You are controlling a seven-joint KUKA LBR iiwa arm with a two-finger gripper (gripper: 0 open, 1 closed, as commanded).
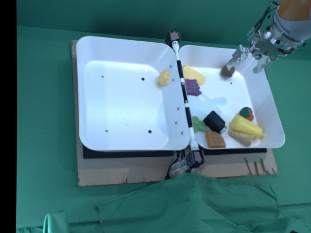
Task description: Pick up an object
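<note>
A small brown object (227, 71), too small to identify, lies at the far end of the right bin (272, 111), just beside the left fingertip of the gripper (250, 58). The gripper hangs over the bin's far right corner with its two fingers spread apart and nothing between them; whether the left fingertip actually touches the brown piece cannot be told. The arm (294, 6) above it, grey with an orange band, is cut off by the top edge of the picture.

Elsewhere in the right bin, a yellow wedge (193, 74) and a purple bunch of grapes (192, 87) sit against the left wall. Nearer the front are a green leafy piece (198, 124), a black block (214, 121), a brown waffle (215, 140), a yellow cone (246, 126) partly covering a tan piece (241, 138) beneath it, and a red-and-green fruit (246, 113).

The left bin (97, 52) holds a small yellow lump (164, 78) near its right wall. A green cloth (194, 203) covers the near edge of the bench, hiding part of the cardboard base (102, 171).
</note>
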